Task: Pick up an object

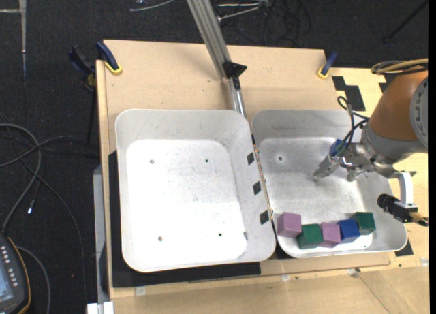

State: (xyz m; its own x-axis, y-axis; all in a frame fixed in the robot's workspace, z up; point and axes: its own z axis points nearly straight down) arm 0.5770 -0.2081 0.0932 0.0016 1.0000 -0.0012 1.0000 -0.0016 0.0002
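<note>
Wooden bench (177, 81) carries two white bins. I see my gripper (325, 169) low over the right bin (300, 129), nothing in it; whether the fingers are spread I cannot tell. Five blocks line the near wall: purple (289, 223), green (310, 236), purple, blue (349, 229), green.

You have open floor across the right bin (300, 135); only the row of blocks (327, 229) along its near wall crowds that edge.
</note>
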